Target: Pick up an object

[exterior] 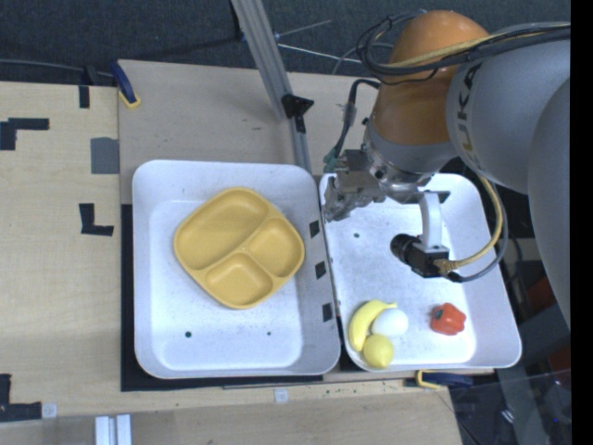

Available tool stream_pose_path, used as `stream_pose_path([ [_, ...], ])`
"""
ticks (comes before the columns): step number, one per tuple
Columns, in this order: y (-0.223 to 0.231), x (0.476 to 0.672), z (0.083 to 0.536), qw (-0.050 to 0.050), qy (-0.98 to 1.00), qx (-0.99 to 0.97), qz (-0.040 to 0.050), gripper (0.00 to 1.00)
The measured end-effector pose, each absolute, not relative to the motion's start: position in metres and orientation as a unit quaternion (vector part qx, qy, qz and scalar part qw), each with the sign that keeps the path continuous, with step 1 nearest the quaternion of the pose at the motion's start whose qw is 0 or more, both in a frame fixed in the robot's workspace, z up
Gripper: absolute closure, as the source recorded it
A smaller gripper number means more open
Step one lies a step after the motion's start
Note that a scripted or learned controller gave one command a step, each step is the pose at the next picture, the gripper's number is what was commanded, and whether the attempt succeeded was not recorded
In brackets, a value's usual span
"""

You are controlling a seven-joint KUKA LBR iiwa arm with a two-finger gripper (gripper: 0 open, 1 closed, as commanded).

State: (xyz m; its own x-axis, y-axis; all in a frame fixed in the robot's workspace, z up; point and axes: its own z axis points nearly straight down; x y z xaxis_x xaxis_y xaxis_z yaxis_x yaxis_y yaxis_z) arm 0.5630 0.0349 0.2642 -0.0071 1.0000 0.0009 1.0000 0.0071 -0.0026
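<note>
Near edge of the right bin (491,346): banana (367,319), white egg-like piece (391,323) and lemon (377,349) bunched touching at the near-left corner, red pepper (447,318) apart to their right. Left bin (153,341) holds the yellow divided plate (239,247). Gripper (345,196) sits over the right bin's far-left corner; can't tell its finger state, nothing visibly held. The cluster lies straight toward the near edge from it, banana curving along the bin's left wall. My guess: next move is a pull-back toward the near side.
</note>
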Motion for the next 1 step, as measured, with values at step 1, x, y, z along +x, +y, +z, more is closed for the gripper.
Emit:
stream_pose_path([
  [1,0.0857,0.5563,0.2301,0.002,-0.709,-0.705,0.0019,1.00],
])
